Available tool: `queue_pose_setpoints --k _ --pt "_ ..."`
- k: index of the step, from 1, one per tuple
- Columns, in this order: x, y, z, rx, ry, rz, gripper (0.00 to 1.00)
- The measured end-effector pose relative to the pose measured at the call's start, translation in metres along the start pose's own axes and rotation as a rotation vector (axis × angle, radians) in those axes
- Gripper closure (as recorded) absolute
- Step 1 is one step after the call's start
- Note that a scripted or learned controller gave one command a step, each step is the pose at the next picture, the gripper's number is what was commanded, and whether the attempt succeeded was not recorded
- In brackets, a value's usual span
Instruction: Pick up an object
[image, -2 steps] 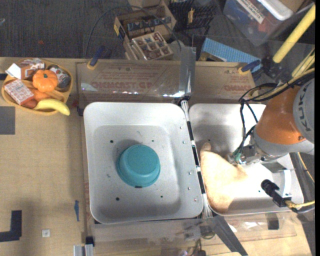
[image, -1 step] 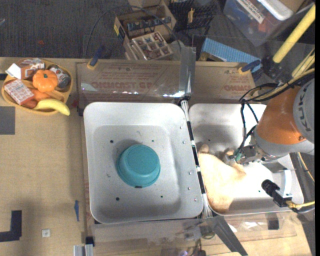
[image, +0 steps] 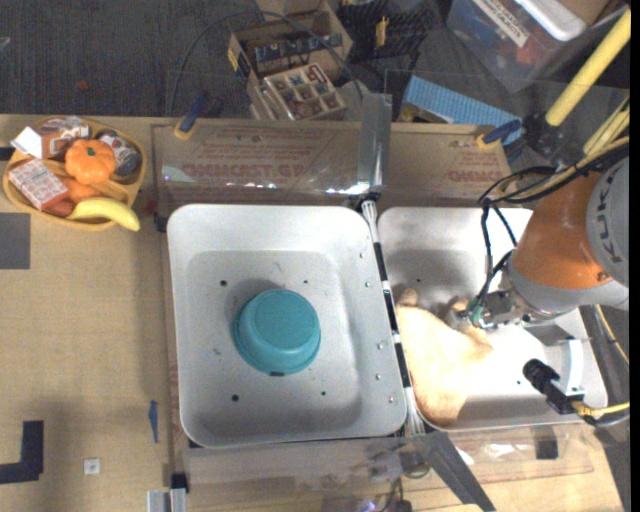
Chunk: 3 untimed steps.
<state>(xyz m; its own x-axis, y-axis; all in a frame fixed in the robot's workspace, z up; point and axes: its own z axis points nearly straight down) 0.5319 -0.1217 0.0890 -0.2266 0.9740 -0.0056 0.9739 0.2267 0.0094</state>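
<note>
A teal bowl (image: 279, 331) sits upside down in the middle of the left bin (image: 200, 250). A tan, soft-looking object (image: 440, 365) lies against the left wall of the right bin (image: 430, 235), stretching from mid-bin down to the front edge. My gripper (image: 470, 318) is low in the right bin, at the upper right edge of the tan object and seemingly touching it. The grey arm with its orange band (image: 560, 250) reaches in from the right and hides part of the bin floor.
A yellow dish (image: 30, 195) with toy food, including a banana and a small pumpkin, stands on the bench at the far left. Cardboard panels (image: 270, 160) rise behind both bins. A thin divider (image: 385, 300) separates the bins.
</note>
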Motion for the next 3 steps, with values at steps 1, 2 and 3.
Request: queue_pose_setpoints --k 1,2,3 --pt "0.0000 0.0000 0.0000 0.000 0.000 0.000 0.00" --pt "0.0000 0.0000 0.0000 0.000 0.000 0.000 0.00" --pt "0.0001 0.0000 0.0000 0.000 0.000 0.000 0.00"
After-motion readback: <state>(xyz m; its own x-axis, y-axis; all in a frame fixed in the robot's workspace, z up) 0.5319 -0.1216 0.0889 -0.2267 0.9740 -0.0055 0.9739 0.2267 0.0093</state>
